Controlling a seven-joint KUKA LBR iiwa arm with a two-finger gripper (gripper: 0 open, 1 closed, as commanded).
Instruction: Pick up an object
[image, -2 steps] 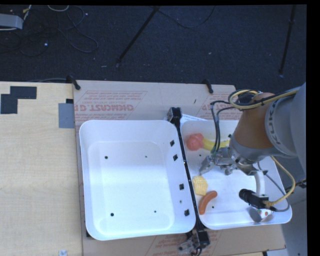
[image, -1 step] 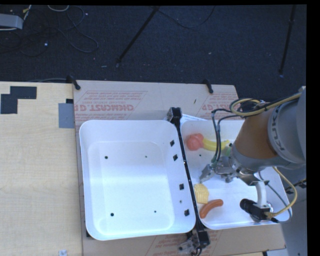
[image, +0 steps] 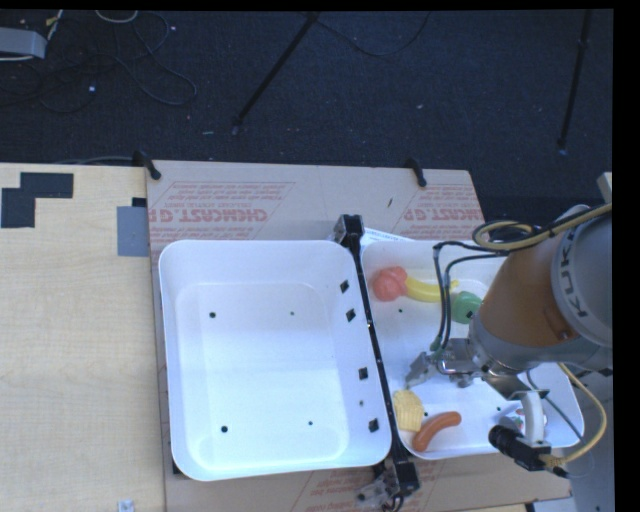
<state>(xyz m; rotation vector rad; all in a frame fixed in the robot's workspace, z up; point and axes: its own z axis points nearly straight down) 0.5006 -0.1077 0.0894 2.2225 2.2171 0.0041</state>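
I have the gripper (image: 428, 366) low in the right bin (image: 570, 425), its metal tips pointing left toward the divider, and from this angle I cannot tell whether it is spread or closed; nothing shows between the tips. The nearest candidates lie just toward the near side of it: a pale yellow ridged piece (image: 407, 409), blocky and ribbed like toy corn, and touching its right side an orange-red sausage (image: 437, 430), smooth and glossy, its long axis running from near-left up to far-right. On the far side sit a soft pink-red rounded fruit (image: 389, 283), a yellow banana-like piece (image: 426, 291) lying left to right, and a green piece (image: 463, 305) partly behind the arm's cables. I judge the sausage or corn the shorter reach. The left bin (image: 180, 300) is plain white plastic on the cardboard-covered desk (image: 80, 330)
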